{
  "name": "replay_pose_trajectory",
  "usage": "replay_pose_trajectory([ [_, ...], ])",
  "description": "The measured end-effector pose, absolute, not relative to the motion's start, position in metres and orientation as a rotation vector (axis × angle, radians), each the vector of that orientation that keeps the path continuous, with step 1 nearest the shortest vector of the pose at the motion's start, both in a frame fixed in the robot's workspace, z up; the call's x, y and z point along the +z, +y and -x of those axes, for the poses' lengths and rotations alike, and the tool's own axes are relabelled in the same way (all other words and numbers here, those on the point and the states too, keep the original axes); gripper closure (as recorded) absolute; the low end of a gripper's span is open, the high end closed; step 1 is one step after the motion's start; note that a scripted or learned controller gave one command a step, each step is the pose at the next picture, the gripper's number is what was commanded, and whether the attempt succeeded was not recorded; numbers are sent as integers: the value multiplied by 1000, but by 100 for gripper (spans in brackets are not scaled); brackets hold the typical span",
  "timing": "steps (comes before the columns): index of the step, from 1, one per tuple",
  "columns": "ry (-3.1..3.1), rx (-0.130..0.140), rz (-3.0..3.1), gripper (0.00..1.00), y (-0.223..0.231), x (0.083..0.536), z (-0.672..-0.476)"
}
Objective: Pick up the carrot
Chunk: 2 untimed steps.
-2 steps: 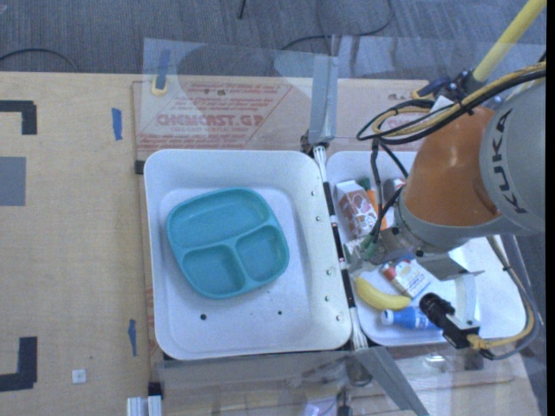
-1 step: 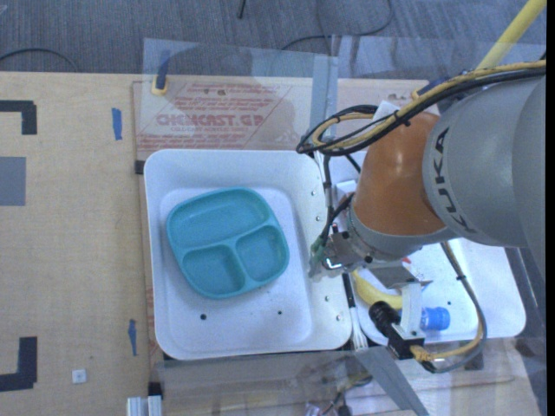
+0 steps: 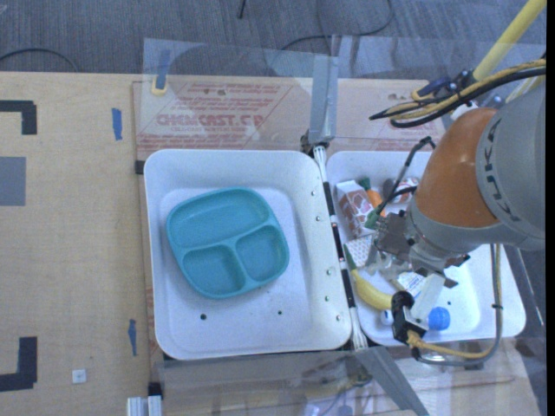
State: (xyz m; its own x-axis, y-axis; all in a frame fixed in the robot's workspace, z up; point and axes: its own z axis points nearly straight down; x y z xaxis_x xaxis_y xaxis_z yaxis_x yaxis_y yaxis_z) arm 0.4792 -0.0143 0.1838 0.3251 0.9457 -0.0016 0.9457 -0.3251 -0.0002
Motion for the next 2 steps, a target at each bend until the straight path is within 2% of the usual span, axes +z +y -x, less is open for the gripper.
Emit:
replay_pose_trajectory([
  [2, 1769, -1, -2595, 100, -2, 202, -479],
])
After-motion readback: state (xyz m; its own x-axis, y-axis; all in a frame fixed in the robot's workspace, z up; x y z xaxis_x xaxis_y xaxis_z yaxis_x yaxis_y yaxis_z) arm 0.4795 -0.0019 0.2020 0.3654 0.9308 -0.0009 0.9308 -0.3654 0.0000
